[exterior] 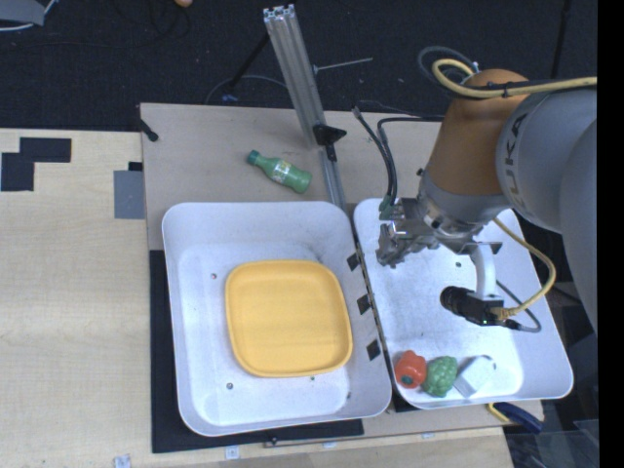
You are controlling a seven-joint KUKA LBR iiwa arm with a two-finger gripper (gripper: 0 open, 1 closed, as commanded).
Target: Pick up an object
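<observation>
Lower the fingers (393,247), state not discernible from here, toward the red object (410,368) and green object (441,375) lying well below them in the right bin (546,378), centring before closing.

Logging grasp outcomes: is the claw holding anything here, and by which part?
Nothing visibly held: the claw hovers over the right bin's upper left, with no object between it.
</observation>
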